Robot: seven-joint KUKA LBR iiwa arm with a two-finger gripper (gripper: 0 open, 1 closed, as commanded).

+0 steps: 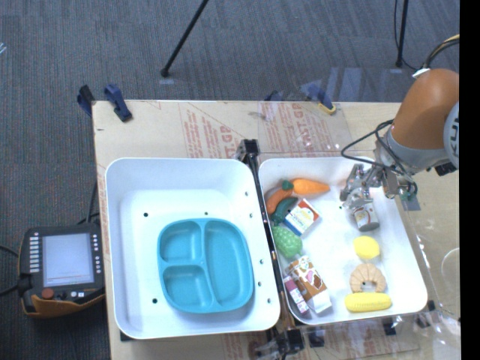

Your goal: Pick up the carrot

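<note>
The carrot (310, 187) is orange with a small green top at its left end. It lies at the back left of the right bin (416, 272), pointing right. My gripper (364, 205) hangs over the back middle of the same bin, right of the carrot's tip and apart from it. Nothing shows in its grasp. The grey arm with its orange band (426, 115) reaches in from the right.
Near the carrot lie another orange piece (275, 199), a small carton (302, 217) and a green bumpy item (286, 240). Further front are a yellow lemon (366, 247), a pastry (367, 277), corn (368, 302) and a box (309, 280). The left bin (127, 193) holds a blue divided plate (205, 265).
</note>
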